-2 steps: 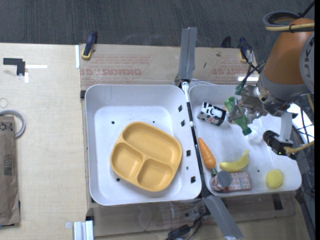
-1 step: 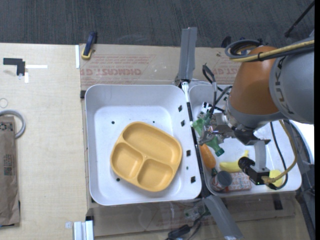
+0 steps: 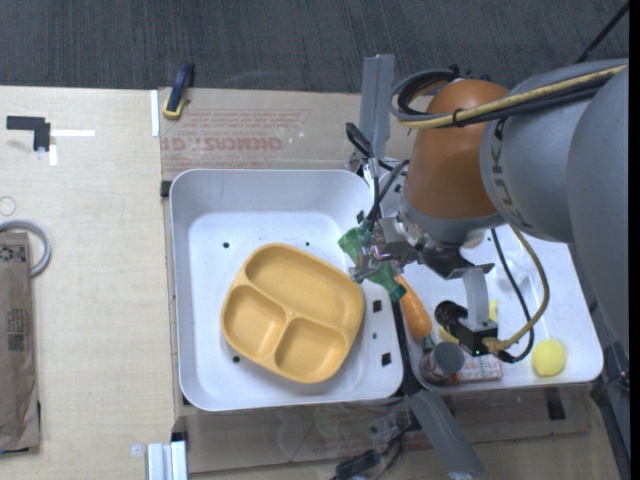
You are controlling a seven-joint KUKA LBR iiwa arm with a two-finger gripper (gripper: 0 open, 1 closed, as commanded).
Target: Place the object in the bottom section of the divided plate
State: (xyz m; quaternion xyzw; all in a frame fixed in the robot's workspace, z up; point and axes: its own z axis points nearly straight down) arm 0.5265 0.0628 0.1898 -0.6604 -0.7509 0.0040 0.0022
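A yellow divided plate [image 3: 293, 313] with three sections lies tilted in the left white bin [image 3: 200, 268]. My gripper [image 3: 373, 256] hangs over the wall between the two bins, just off the plate's upper right rim. Green leafy plastic [image 3: 354, 240] shows right at the gripper's tip, with more green below it. An orange toy carrot [image 3: 414, 314] lies slanted just below and to the right of the gripper, at the left edge of the right bin [image 3: 575, 298]. The bulky orange and grey wrist hides most of the gripper from above.
In the right bin a yellow lemon-like ball [image 3: 548, 358] sits at the lower right, and a small can or jar [image 3: 447, 360] lies near the front wall below the carrot. Cables loop off the wrist. A cardboard sheet [image 3: 250, 133] lies behind the left bin.
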